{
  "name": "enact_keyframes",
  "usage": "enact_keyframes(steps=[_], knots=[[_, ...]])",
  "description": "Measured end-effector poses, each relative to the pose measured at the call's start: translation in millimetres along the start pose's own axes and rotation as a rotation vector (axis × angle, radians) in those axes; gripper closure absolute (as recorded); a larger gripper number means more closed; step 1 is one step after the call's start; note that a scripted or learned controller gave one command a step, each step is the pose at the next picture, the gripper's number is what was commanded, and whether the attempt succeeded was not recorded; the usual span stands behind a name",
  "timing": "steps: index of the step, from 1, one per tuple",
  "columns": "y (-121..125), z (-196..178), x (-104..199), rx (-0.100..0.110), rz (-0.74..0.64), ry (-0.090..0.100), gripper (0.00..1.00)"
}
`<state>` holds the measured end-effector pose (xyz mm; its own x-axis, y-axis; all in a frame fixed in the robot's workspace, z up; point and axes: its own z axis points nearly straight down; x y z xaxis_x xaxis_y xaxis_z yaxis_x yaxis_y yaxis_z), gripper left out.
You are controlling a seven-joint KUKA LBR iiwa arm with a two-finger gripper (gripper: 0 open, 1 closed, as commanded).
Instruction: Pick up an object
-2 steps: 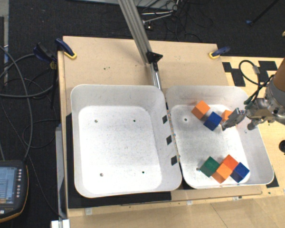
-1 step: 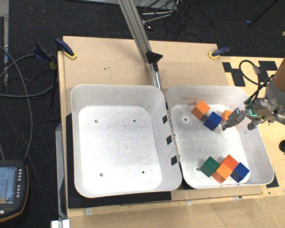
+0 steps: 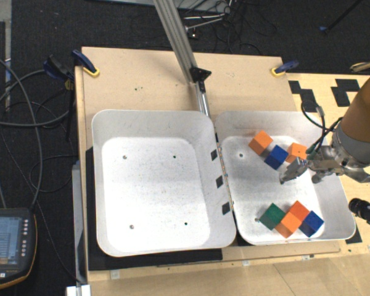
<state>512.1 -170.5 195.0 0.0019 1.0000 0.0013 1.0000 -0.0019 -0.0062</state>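
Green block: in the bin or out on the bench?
In. The green block sits on the floor of the right bin, near its front edge, touching an orange block.

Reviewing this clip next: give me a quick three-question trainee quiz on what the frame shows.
1. True or false: all the blocks lie in the right bin.
2. What colour is the block at the left end of the near cluster? A) green B) yellow C) white
3. Which two blocks touch near the far end, left of the gripper?

Key:
1. True.
2. A, the green block.
3. The orange block and the blue block.
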Motion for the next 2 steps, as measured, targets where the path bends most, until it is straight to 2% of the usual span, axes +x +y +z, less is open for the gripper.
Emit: enact_keyframes(steps=[1,2], knots=[[8,60,4,-0.001,-0.001,0.000,0.00],[8,102,4,-0.005,-0.001,-0.001,0.00]])
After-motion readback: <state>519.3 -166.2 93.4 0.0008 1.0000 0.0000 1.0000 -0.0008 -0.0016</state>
